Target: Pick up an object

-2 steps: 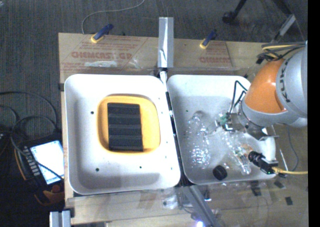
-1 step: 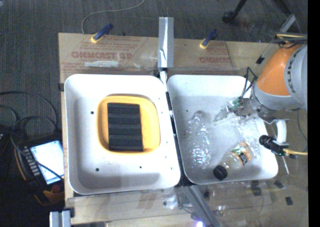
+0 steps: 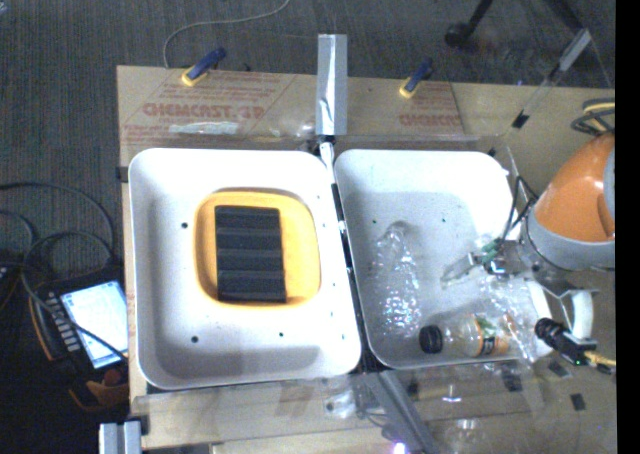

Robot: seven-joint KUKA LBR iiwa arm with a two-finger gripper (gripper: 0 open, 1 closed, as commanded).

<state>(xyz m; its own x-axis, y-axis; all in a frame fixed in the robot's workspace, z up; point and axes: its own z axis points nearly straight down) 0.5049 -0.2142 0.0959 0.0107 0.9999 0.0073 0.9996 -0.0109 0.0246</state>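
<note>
The hand [image 3: 478, 264] sits low over the right side of the right bin [image 3: 430, 174], reaching in from the right below the arm's orange band [image 3: 578, 200]. Its fingers are too small and blurred against the clear plastic to tell how far apart they stand, or whether anything lies between them. Just below it, near the bin's front right corner, a clear bottle [image 3: 468, 336] with a black cap lies on its side, cap pointing left. To the left of the hand, near the middle of the same bin, a second clear bottle [image 3: 392, 260] lies roughly upright in the view, hard to make out against the white floor. The left bin [image 3: 160, 242] holds a yellow tray [image 3: 305, 247] with a black ribbed block [image 3: 250, 254] resting in it. Both bins sit side by side on the table [image 3: 200, 107], which has two yellow-and-blue clamps [image 3: 203, 65] at its back edge.
</note>
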